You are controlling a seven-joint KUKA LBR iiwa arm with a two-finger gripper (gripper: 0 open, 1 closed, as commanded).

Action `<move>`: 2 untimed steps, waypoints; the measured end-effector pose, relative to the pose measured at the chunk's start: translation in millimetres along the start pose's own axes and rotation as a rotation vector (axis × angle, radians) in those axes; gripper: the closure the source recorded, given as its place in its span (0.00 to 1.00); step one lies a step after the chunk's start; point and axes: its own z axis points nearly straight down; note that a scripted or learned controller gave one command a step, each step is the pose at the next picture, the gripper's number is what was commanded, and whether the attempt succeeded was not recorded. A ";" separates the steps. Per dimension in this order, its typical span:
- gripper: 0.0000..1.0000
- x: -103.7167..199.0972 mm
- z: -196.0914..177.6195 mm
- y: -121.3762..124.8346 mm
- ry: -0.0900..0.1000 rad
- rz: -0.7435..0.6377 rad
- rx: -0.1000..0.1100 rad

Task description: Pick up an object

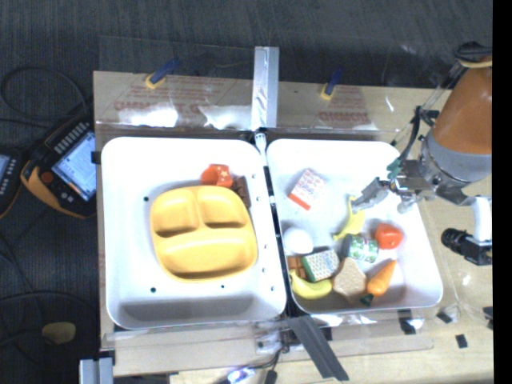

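Note:
My gripper [364, 196] hangs over the right bin [336, 146], in its right-middle part, at the end of the grey arm with the orange band [470, 110]. Just below its tip lies a small yellow curved item [348, 227]; whether they touch is unclear. Close by are a red tomato [388, 236], a green can [362, 250], a carrot [382, 277], a bread slice [350, 279], a banana [310, 288], a green-patterned box [320, 264], a white ball [298, 240] and a red-and-white carton [306, 188].
The left bin [128, 214] holds a yellow divided tray [204, 232], with a red item [217, 174] and a brown item [241, 190] at its far edge. A metal divider [264, 86] stands behind the bins. A handheld controller [68, 170] lies off the bench at the left.

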 end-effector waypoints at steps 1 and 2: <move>0.00 -39.1 143.1 52.3 -0.005 -0.073 -0.011; 1.00 -38.6 133.7 53.5 -0.003 -0.074 -0.014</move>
